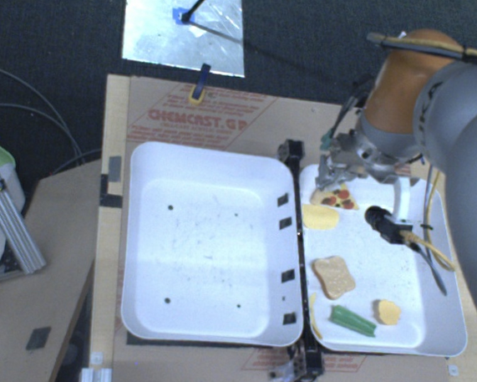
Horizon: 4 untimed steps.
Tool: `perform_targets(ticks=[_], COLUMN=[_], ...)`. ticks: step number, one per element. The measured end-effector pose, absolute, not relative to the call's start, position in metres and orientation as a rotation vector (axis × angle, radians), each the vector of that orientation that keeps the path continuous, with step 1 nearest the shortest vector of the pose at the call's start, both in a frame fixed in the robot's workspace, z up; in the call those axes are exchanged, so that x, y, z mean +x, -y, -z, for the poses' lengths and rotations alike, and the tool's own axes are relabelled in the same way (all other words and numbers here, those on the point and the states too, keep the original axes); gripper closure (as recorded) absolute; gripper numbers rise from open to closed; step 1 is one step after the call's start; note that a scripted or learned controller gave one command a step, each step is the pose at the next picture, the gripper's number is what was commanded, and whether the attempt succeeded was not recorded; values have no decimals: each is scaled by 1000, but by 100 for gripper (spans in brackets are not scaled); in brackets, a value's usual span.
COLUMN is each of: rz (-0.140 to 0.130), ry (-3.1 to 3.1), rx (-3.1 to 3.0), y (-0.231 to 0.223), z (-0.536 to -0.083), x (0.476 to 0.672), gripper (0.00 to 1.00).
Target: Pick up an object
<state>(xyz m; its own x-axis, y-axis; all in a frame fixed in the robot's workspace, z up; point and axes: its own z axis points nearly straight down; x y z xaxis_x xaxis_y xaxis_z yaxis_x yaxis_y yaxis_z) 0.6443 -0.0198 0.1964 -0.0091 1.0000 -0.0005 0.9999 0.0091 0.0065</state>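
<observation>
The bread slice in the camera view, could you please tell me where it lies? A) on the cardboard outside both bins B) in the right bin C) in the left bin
B: the bread slice lies on the floor of the right bin, near the green piece.

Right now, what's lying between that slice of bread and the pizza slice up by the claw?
A flat yellow piece lies between the bread slice and the pizza slice, seen in the camera view.

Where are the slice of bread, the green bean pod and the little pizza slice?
Slice of bread (333, 277), camera view, middle of its face.
Green bean pod (353, 320), camera view, middle of its length.
Pizza slice (337, 197), camera view, on its red-dotted top, below the gripper.
</observation>
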Motion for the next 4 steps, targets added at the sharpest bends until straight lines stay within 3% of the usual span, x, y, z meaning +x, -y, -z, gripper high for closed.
perform_targets(ticks=[1,2,3,4], rz=[-9,3,-6,-10], ry=[-2225,-2219,-2232,-2229], rx=[2212,2225,2211,2209], y=[9,40,-14,-54], z=[-263,-259,-289,-342], x=[605,537,491,487], gripper=[100,100,100,100])
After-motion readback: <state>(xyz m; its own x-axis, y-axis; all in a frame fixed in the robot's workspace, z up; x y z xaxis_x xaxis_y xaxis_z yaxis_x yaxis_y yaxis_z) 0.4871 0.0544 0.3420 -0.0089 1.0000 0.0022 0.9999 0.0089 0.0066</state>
